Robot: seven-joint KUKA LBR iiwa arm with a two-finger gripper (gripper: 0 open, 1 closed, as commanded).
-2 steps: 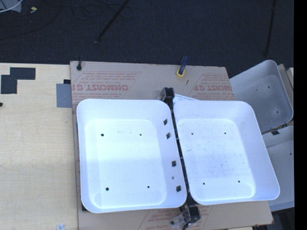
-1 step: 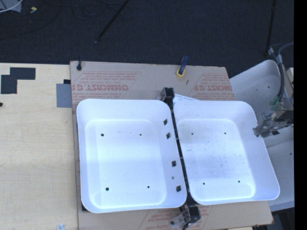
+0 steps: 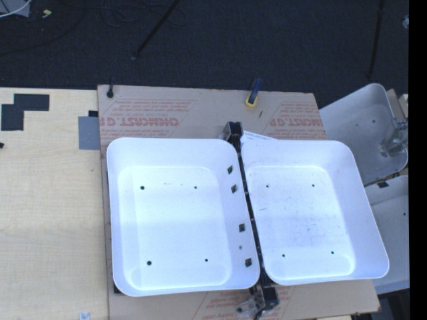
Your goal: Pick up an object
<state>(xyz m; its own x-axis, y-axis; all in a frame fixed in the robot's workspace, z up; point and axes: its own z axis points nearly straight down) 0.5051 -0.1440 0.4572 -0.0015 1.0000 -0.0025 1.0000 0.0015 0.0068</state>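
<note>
Though unable to tell where the object to pick lies, or whether the jaws stand apart or together, judging this the very start — calls first for finding a target. Nearest: shallow white moulded-plastic left bin (image 3: 173, 287) and its twin right bin (image 3: 320, 277), round-cornered, smooth, speckled with small dark dots and faint scuffs, joined by black clips (image 3: 241, 228). Beyond — printed brown cardboard sheet (image 3: 167, 115), rigid blue-and-yellow clamp (image 3: 253, 93), dark carpet (image 3: 267, 32).

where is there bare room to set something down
Both floors are bare: the left bin, between its outer wall and the black clips, and the right bin likewise. The wooden bench left of the bins is open too. Tightest is the seam between the bins, lined with those clips.
</note>
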